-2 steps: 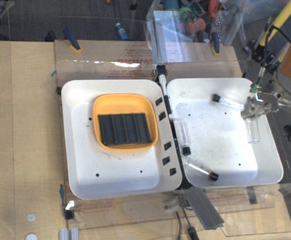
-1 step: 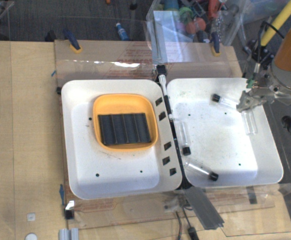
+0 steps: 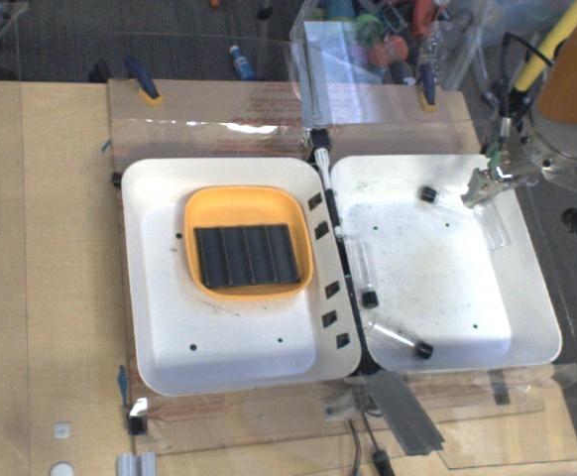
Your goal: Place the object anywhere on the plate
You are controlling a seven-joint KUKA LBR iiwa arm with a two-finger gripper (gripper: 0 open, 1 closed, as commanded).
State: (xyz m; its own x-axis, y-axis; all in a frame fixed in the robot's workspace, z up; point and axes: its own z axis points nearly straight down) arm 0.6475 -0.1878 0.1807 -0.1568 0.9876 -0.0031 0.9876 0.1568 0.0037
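Since the dark ridged block (image 3: 246, 256) already lies on the orange plate (image 3: 200, 211) in the left bin (image 3: 160, 355), the placing looks done; the gripper (image 3: 479, 188), over the right bin (image 3: 526, 315), carries nothing visible, its opening unclear.

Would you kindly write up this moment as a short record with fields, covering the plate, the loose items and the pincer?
plate: orange plate in the left bin, carrying a dark ribbed block
right bin: three clear tubes with black caps, one at the left wall, one near the front, one under the pincer; a small black piece lies apart
pincer: over the right bin's far right corner
task state: clear tubes all lie off the plate
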